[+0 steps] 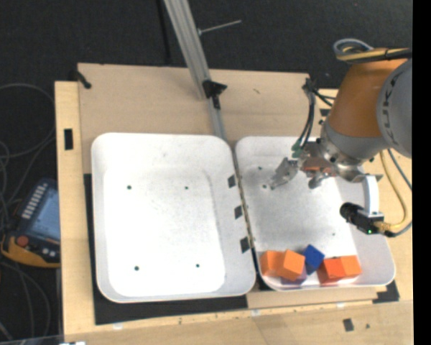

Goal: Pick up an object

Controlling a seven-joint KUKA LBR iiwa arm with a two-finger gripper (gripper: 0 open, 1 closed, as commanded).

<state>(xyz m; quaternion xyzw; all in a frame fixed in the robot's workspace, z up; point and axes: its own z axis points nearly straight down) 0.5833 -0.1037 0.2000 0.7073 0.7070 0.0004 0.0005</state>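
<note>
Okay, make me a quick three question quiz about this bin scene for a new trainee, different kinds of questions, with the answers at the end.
1. True or false: the blocks lie in the left bin.
2. Multiple choice: where in the right bin do the blocks sit? A) far edge B) middle C) near edge
3. Fill in: between the orange blocks lies a ____ block.

Key
1. False. The orange blocks and the rest sit in the right bin.
2. C. They cluster along the near edge, while the gripper hangs over the bin's far part, apart from them, with nothing between its fingers.
3. Blue; the blue block lies between them.
</note>
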